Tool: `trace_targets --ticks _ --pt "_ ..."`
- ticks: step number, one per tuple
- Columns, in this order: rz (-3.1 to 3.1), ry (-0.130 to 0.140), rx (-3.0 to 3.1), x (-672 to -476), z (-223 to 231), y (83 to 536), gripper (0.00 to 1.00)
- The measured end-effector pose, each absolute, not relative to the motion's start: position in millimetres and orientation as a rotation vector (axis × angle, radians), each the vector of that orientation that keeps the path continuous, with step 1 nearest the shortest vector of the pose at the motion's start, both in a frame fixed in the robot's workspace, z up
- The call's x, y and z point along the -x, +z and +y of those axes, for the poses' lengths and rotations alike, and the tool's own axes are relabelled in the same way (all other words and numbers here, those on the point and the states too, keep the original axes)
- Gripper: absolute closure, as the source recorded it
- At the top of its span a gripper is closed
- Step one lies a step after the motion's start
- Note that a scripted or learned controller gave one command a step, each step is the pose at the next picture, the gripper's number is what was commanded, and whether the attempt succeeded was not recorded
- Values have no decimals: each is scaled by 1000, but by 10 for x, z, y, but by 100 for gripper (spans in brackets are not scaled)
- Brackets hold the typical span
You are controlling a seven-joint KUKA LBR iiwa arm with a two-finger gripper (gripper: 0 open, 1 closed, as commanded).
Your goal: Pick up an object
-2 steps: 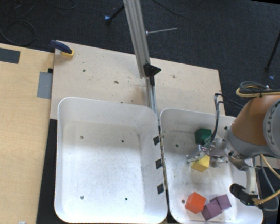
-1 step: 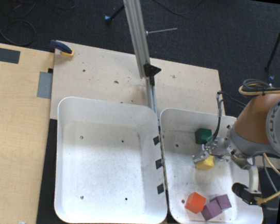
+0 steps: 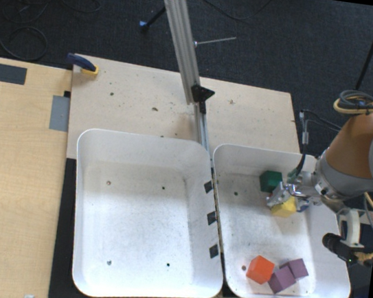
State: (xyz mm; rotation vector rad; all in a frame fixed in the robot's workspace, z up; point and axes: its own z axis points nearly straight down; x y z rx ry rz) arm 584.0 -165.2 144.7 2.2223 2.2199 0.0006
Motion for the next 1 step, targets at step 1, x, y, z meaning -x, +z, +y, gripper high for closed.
trace_targets --ticks 1 --pt "2219 2 -2220 -5909 -1740 2013 100"
